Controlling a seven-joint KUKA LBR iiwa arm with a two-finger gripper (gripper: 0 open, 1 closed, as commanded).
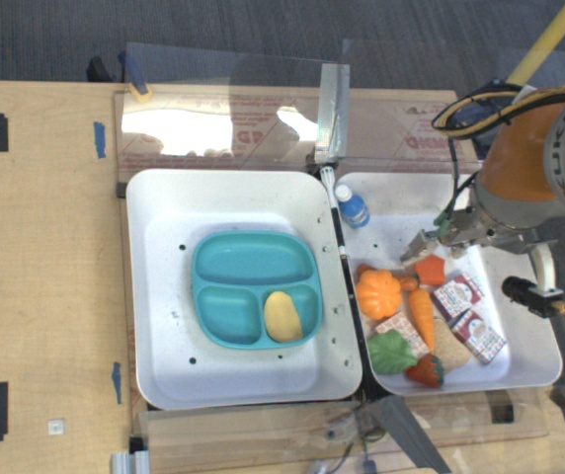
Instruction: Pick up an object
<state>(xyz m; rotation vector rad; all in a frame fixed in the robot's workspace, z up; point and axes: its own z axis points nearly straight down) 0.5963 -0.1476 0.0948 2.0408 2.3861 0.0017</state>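
**White bins, toy food piled at right**

White left bin holds a teal tray w/ three sections; a yellow potato lies in the tray's lower right section. Other two sections bare.

Right bin, relative to the pumpkin: orange, ribbed, near the bin's left wall. Small bottle w/ blue body and white cap is up and left of it, apart. Carrot just right of it, slanting down. Green leafy piece below it, strawberry further down-right. Red-and-white packets right of the carrot. Small red-orange block up-right of the pumpkin.

Gripper sits right over that block, fingers around its top, no clear lift.
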